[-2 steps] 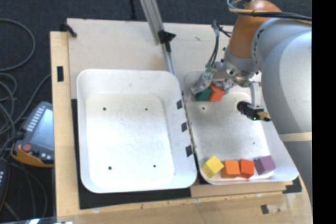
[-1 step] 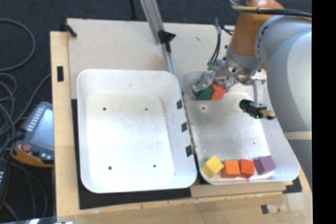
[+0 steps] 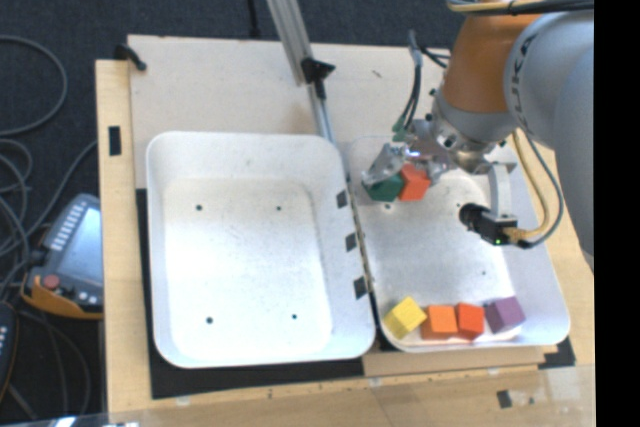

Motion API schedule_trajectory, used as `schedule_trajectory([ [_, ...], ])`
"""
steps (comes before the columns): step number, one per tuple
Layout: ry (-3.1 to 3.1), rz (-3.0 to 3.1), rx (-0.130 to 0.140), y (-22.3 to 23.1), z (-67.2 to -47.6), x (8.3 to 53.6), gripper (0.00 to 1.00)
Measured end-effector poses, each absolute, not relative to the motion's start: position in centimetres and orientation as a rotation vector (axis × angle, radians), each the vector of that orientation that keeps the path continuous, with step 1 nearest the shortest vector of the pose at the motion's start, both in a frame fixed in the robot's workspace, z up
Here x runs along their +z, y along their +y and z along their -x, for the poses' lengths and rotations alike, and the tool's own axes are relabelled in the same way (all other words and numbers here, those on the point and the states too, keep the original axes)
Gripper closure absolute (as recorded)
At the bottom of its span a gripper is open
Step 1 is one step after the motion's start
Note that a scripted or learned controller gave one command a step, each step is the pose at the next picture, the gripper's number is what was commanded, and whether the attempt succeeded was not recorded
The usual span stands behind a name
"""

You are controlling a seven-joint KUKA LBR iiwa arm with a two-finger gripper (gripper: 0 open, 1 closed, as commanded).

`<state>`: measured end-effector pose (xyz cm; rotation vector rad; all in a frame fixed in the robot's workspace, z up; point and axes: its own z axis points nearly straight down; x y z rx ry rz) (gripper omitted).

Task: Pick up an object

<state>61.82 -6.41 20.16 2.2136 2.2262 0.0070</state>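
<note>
**Gripper at red-orange block, upper part of right bin**

Resting on a tan bench [image 3: 230,85] over dark carpet: two white bins side by side. Occupying left-centre of frame, the left bin [image 3: 250,245]; occupying right-centre, the right bin [image 3: 450,255]. Reaching in from upper right, grey arm with orange band [image 3: 480,55]. Hanging over the right bin's upper left corner, the gripper [image 3: 398,177], fingers closing around a red-orange block [image 3: 414,185], a dark green piece [image 3: 381,188] touching it on the left. Appearing held, though lift off the floor not confirmable from this angle. Lying in a row along the right bin's lower edge, well apart from the gripper and straight down-frame: yellow block [image 3: 407,316], two orange blocks [image 3: 455,320], purple block [image 3: 503,314]. Judging next need: straight rise, keeping grip.
</note>
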Motion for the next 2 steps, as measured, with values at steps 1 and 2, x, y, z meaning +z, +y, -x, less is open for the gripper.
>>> schedule_trajectory([
  [1, 2.233, -2.214, 0.001, 2.2, -56.1, 19.6, 1.00],
  [2, 2.230, -2.219, -0.005, 5.5, -50.4, 19.6, 1.00],
])
